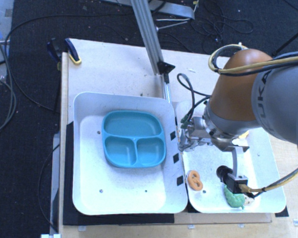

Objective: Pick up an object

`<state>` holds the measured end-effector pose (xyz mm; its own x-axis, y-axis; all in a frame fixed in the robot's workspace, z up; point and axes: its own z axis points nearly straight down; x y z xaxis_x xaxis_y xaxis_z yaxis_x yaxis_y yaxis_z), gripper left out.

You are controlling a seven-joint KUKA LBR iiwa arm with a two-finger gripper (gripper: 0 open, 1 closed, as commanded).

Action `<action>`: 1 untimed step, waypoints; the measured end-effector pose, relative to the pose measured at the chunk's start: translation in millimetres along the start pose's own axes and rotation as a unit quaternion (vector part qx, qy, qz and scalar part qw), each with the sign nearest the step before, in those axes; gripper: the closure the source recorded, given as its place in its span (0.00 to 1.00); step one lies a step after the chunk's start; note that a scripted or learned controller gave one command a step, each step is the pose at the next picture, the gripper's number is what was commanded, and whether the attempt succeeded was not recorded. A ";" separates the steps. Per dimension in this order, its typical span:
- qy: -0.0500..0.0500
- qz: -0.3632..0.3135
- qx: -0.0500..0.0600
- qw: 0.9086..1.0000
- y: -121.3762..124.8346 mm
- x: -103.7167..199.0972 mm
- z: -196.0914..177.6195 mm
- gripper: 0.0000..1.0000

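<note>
Objects: three lie in the bins, a blue plate, an orange ring and a green lump.
Worktop: pale board carrying two shallow white bins side by side.
Arm: grey with an orange band, reaching in from the right above the right bin.
Left bin: holds the blue plate, lying flat with three compartments, toward its far side.
Right bin: orange ring beside its left wall; green lump by its near edge, apart from the ring.
End effector: low by the right bin's left wall, on the far side of the orange ring; wide or narrow cannot be told.
</note>
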<state>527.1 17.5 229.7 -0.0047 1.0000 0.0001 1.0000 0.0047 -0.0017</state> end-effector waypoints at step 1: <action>0.000 0.000 0.000 1.000 2.3 47.2 5.8 1.00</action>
